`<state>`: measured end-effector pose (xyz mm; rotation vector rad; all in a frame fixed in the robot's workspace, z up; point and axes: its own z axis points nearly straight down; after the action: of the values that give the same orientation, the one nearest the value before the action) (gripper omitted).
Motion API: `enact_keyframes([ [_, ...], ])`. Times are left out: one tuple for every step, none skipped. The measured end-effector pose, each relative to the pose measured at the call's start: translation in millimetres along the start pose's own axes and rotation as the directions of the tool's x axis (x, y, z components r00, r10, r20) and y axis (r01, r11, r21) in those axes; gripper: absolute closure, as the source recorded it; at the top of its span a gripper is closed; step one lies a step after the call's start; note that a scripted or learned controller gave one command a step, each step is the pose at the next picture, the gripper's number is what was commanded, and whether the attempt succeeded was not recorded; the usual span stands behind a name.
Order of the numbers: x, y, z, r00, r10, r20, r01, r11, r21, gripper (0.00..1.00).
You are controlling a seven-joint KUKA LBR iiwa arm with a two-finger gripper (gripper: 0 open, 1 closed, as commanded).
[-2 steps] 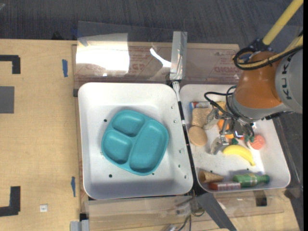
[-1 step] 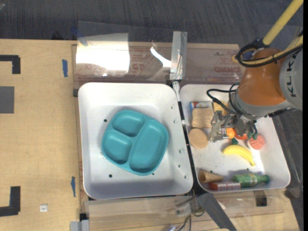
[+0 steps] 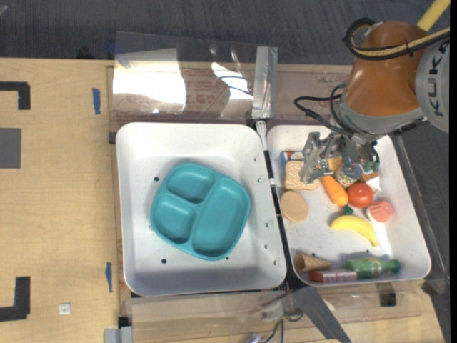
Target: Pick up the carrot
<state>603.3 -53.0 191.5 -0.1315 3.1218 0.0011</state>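
Hovering low in right bin [image 3: 410, 252] | hand [image 3: 330, 164] just above carrot [image 3: 333, 189] | finger spread: cannot tell | nothing visibly gripped

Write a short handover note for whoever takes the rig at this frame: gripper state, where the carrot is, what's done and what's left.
Gripper: low over the back of the right bin, just above the carrot's upper end; nothing seen held.
Carrot: lying in the right bin, tilted, between the tomato and the tan round piece, with the banana in front of it.
Left bin holds the teal divided plate.
Done: the approach to the carrot.
Left: close on it, lift it and confirm the grasp.
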Motion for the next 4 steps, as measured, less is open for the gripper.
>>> enact_keyframes([
  [-13, 28, -33, 0.971, -0.24, -0.005, 0.24, 0.971, -0.002, 1.0],
  [88, -38, 38, 0.914, -0.404, -0.017, 0.404, 0.915, -0.008, 1.0],
  [95, 18, -67, 0.923, -0.385, 0.001, 0.385, 0.923, 0.001, 1.0],
  [74, -29, -20, 0.983, -0.184, -0.014, 0.184, 0.983, -0.004, 1.0],
])
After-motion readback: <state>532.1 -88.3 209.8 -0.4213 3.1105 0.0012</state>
